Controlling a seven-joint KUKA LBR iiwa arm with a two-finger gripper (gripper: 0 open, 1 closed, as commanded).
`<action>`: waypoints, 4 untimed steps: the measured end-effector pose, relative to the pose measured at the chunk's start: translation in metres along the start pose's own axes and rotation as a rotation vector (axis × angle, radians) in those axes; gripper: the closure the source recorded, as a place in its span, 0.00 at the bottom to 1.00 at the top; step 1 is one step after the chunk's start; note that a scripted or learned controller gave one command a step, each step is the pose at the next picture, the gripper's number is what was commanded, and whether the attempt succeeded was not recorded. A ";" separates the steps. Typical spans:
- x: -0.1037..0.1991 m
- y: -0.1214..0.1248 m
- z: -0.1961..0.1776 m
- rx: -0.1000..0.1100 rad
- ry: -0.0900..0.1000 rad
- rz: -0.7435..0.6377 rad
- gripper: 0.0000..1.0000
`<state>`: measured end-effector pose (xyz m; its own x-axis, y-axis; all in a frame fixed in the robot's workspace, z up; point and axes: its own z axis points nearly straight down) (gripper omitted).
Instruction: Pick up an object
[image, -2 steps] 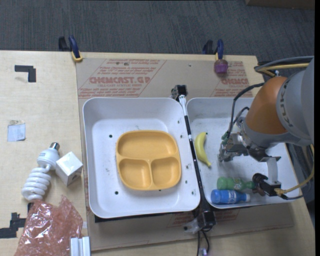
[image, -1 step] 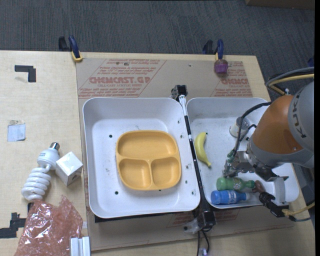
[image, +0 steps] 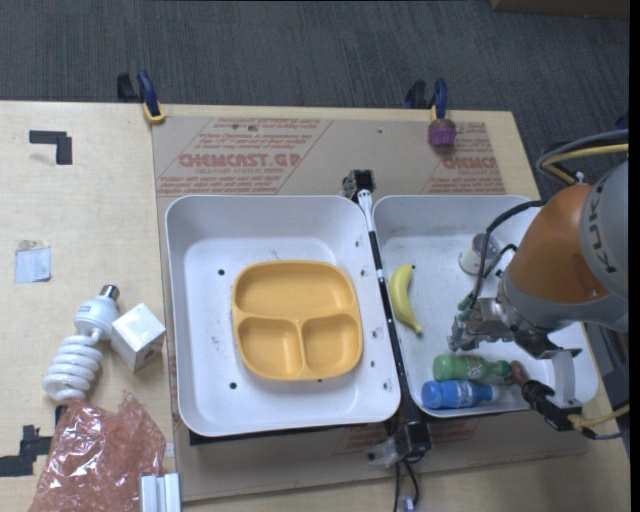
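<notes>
Bulb (image: 78, 352) and small white box (image: 139, 336) lie lower left on the bench, outside the bins. Left bin (image: 190, 240) holds a yellow 3-section plate (image: 297, 320). Right bin (image: 430, 215), centre-right of frame: banana (image: 403, 297), green bottle (image: 470, 368), blue bottle (image: 458, 394). Gripper (image: 472, 332) hangs just above the green bottle; can't tell its grip state. Bottles prob. light, stiff, slick plastic, apt to roll, so grab across the body mid-length. Banana softer; take it at the middle, gently.

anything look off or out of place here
Mostly tidy. A spiral light bulb, a small white cube and crumpled pink plastic wrap lie loose on the bench left of the bins, unlike the items inside them.
</notes>
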<state>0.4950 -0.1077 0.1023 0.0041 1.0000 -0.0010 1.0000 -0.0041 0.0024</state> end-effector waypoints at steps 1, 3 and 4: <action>0.060 0.066 -0.090 0.002 0.000 -0.007 1.00; 0.009 0.069 -0.015 0.003 0.000 -0.005 0.00; 0.013 0.007 0.010 0.003 0.001 -0.002 0.00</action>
<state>0.5022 -0.0944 0.0923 0.0018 1.0000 -0.0001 1.0000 -0.0018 -0.0002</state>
